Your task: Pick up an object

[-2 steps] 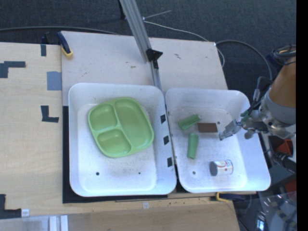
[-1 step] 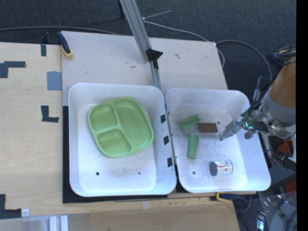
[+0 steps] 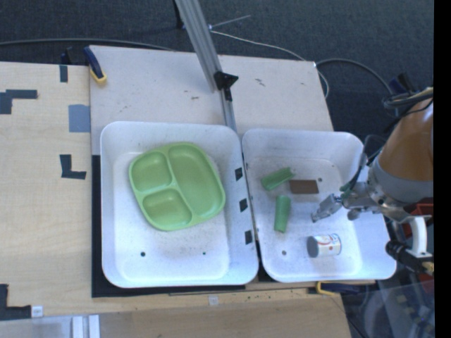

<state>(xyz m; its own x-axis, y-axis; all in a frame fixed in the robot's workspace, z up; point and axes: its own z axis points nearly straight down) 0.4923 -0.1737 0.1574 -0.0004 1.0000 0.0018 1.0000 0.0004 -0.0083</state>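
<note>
Hovering in the right bin, the end effector seems unclenched, gripping nothing; the small can at its 6 o'clock needs a centred, vertical descent.

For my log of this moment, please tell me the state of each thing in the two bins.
Green divided plastic plate: flat, upright, left bin.
Two green blocks: lying, apart, right bin.
Brown flat block: lying flat.
White small can: on its side.
Gripper: above right bin, holding nothing visible.
</note>
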